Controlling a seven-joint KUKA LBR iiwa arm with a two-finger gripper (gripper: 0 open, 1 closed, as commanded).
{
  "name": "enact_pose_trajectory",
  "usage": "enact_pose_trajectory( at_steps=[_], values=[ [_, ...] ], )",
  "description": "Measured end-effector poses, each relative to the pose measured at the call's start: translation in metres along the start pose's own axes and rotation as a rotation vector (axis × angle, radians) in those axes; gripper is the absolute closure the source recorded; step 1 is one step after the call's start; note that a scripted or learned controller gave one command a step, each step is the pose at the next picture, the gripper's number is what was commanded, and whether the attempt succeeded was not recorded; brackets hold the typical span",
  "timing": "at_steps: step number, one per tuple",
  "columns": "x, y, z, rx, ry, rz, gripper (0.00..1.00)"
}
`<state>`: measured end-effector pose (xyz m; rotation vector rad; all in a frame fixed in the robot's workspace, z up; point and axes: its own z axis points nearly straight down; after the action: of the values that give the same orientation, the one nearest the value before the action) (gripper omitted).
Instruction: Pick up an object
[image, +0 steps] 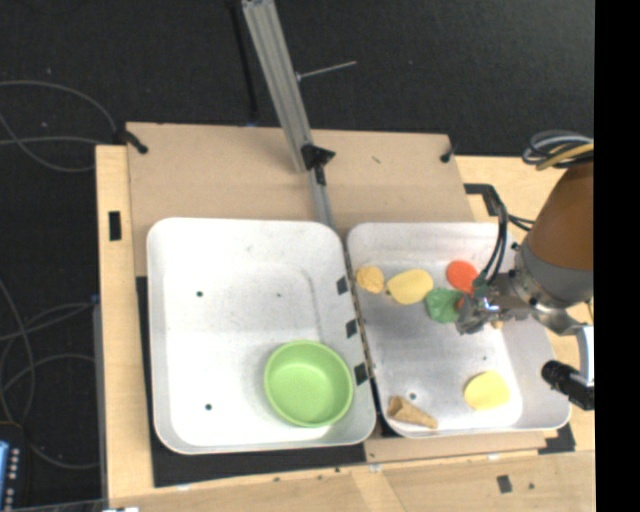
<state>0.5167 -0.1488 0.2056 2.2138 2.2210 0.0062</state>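
Near edge of right bin (530, 420): tan cone-shaped piece (411, 411) at near-left corner, long axis roughly left-right, tip pointing left. Yellow lemon-like piece (487, 390) to its right, sitting alone with bare floor round it.

Left bin (180, 300): green bowl (308, 383) near its near-right corner. Not a likely target from here, the divider lies between it and the arm.

Mid right bin: end effector (472, 317) low over the bin floor, arm coming in from the right. Can't tell if it's apart or together, it's a dark blur at this size. Nothing visibly clamped in it.

Key relation: green lumpy piece (441, 303) sits just left of the end effector, touching or nearly touching. Can't tell which. It looks like the closest candidate. Orange-red piece (461, 273) is just beyond it on the far side, close to or touching the green one. Yellow rounded piece (409, 287) is left of the green one, small tan-yellow piece (370, 279) further left by the divider.

Judgement: the cluster is tight, so a grab at the green piece risks nudging the orange-red or yellow neighbour. A short move left and slightly far should centre it. The lone lemon-like piece on the near side is the cleaner pick if the green one fails.

All on the tan surface (400, 170).
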Motion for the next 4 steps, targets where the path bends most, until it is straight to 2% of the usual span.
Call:
enact_pose_trajectory(
  at_steps=[1,4],
  values=[
    [-0.001,0.002,-0.051,-0.001,-0.001,-0.001,1.00],
    [0.149,0.013,-0.023,0.009,0.002,-0.003,1.00]
  ],
)
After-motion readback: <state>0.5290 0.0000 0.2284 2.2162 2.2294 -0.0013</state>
